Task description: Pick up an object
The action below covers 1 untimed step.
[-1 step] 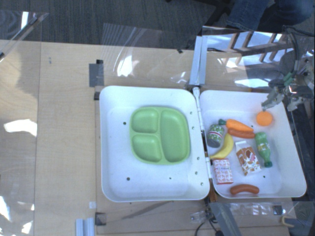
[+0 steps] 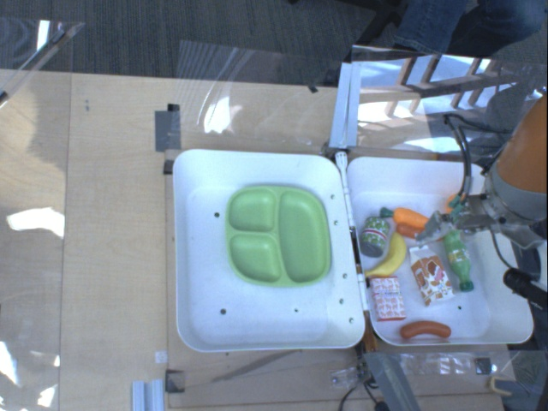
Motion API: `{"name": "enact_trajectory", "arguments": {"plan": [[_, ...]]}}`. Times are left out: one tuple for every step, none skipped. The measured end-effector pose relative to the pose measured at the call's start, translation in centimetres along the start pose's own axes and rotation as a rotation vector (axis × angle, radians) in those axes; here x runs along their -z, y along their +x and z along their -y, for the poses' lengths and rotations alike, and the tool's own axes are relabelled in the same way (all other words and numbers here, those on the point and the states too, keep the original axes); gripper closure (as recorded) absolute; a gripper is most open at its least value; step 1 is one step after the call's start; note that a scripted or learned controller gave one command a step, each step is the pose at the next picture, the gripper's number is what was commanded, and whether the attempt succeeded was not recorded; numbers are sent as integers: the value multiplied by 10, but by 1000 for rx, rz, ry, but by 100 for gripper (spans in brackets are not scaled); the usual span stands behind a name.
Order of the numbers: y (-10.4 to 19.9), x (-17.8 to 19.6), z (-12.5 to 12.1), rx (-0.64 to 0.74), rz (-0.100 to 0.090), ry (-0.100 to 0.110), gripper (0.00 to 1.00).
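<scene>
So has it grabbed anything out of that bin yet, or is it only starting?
Only starting, it seems. Nothing looks lifted: the banana, carrot, green bottle, sausage and packets all lie in the right bin. The gripper hangs low by the carrot and bottle. The pick itself is still left.
</scene>
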<state>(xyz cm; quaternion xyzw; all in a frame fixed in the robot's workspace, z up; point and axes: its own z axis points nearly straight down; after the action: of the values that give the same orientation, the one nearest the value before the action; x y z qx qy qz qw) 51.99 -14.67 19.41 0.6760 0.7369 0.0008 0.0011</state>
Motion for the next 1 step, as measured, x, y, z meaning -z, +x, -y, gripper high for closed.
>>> {"name": "enact_trajectory", "arguments": {"plan": [[-39,-103,-75,120,2,-5,0]]}}
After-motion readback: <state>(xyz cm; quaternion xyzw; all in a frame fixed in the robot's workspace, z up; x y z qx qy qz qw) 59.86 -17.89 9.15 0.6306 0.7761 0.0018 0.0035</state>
